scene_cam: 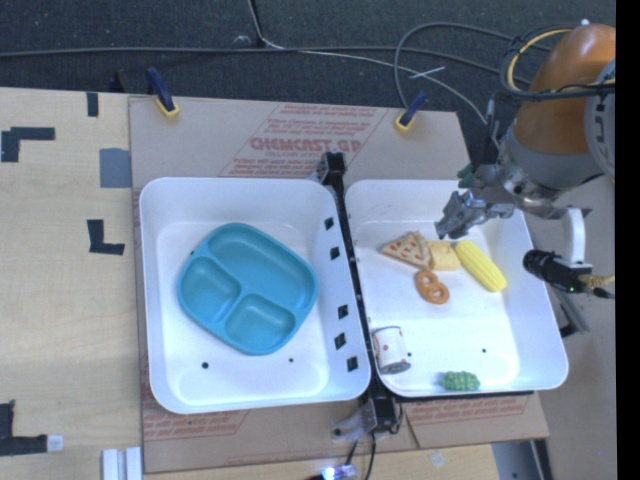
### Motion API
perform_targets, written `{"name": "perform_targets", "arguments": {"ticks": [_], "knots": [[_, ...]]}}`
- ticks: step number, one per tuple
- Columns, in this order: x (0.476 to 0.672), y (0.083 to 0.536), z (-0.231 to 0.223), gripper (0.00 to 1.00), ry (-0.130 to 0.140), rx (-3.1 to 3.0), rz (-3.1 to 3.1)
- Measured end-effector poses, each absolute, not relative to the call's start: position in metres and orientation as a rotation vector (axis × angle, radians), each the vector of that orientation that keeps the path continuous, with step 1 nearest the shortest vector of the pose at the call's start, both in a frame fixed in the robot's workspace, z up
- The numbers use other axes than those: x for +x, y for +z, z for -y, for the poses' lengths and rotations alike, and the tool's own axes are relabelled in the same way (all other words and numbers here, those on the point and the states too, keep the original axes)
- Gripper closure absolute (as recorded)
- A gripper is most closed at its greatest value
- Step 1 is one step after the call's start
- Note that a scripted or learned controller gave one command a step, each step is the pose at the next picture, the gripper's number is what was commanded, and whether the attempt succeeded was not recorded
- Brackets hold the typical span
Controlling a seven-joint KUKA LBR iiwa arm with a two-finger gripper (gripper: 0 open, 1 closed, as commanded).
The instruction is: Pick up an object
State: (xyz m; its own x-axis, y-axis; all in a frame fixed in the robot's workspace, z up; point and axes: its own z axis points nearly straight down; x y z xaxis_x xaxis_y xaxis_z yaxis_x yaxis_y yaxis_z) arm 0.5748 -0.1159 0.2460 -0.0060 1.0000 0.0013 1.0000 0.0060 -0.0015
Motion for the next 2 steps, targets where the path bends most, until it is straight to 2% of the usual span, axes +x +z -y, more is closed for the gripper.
{"name": "perform_targets", "arguments": {"ticks": [1,2], "knots": [[0.579,0.246,0.053,1.0,0.0,-2.211,2.228],[0.574,0.235,0.007,1.0,0.002,-2.214,2.226]]}}
